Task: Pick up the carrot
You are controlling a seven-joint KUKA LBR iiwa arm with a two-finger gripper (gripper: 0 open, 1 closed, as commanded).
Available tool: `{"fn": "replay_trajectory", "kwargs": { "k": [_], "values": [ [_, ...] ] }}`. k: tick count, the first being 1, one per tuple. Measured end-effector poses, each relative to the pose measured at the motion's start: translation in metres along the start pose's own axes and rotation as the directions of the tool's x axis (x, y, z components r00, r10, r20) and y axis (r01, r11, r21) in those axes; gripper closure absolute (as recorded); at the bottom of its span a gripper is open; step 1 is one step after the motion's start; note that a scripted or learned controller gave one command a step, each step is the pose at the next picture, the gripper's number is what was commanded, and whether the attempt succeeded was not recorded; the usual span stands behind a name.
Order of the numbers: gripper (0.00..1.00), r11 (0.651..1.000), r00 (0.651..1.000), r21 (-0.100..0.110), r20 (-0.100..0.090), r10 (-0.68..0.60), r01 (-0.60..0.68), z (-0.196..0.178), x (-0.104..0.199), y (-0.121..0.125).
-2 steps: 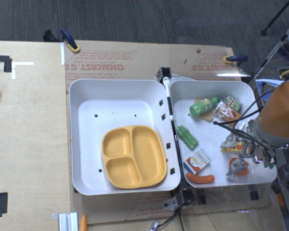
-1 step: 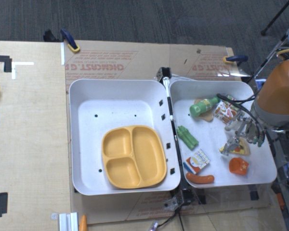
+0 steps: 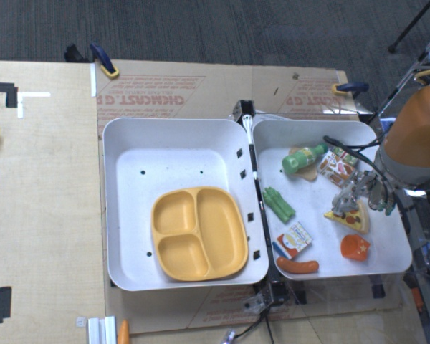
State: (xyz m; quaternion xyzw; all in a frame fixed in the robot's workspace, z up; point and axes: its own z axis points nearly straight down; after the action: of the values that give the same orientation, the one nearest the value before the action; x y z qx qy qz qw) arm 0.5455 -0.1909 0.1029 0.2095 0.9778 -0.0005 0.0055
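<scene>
- The gripper [image 3: 355, 196] hangs over the right bin [image 3: 401, 264], near its right wall and just above a pizza slice [image 3: 349, 219]. Cables and metal parts clutter it, so I cannot tell whether it is released or clenched. Nothing shows in its grasp.
- The carrot [image 3: 298, 266] lies flat along the right bin's near wall, at its left end and well apart from the gripper.
- A small carton [image 3: 295, 239] sits just above the carrot. Its blue and red print is too small to read.
- A red-orange piece [image 3: 355, 247] lies right of the carton, just below the pizza slice.
- A green pod [image 3: 279, 204] lies near the bin's left wall.
- A green bottle [image 3: 302, 158] lies at the far side, with a printed packet [image 3: 337, 167] beside it. The packet's lettering is unreadable.
- The left bin [image 3: 129, 156] holds a yellow divided plate [image 3: 199, 231].
- The cardboard [image 3: 165, 92] under both bins bears red print. It runs upside down in this view and I cannot read it with certainty.
- Blue clamps [image 3: 104, 59] pin the cardboard's far edge.
</scene>
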Motion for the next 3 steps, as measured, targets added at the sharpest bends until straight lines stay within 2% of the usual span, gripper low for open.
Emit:
{"fn": "replay_trajectory", "kwargs": {
  "k": [1, 2, 3],
  "values": [
    [1.0, 0.962, 0.962, -0.002, -0.005, -0.275, 0.275, 0.01, -0.011, 0.018],
    [1.0, 0.933, 0.933, -0.004, -0.009, -0.359, 0.359, 0.01, 0.093, 0.044],
    [1.0, 0.991, 0.991, -0.001, -0.003, -0.133, 0.133, -0.091, 0.113, 0.097]
  ]
}}
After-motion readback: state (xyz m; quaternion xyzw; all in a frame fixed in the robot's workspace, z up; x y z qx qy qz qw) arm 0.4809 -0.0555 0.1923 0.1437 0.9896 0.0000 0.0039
